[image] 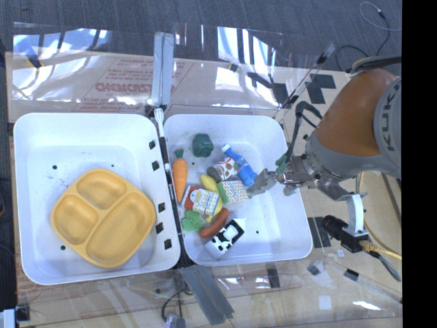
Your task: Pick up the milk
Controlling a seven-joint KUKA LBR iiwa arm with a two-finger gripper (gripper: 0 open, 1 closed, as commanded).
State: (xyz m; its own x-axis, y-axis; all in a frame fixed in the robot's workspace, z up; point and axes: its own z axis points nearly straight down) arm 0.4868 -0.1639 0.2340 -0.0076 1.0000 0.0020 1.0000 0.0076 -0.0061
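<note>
Milk: the black-and-white cow-patterned carton (226,238) lies tilted near the front wall of the right bin (290,241), at the front edge of the pile of toy food.
Closest to the milk: a red-orange sausage-like piece (214,223) touches its upper left; a green leafy piece (192,220) lies just left of that.
Rest of the pile: a small printed juice box (203,200), a yellow piece (208,182), a patterned carton (233,192), a red-and-white carton (224,169), a blue bottle (242,165), a carrot (179,177) along the left wall, and a dark green piece (202,145) at the back.
Gripper: the gripper (263,181) sits low over the right half of the right bin, just beside the blue bottle and the patterned carton, apart from the milk; whether it is released or clenched, I cannot tell.
Arm: grey with an orange band (351,115), reaching in from the right.
Left bin: the left bin (34,149) holds a yellow divided plate (102,217).
</note>
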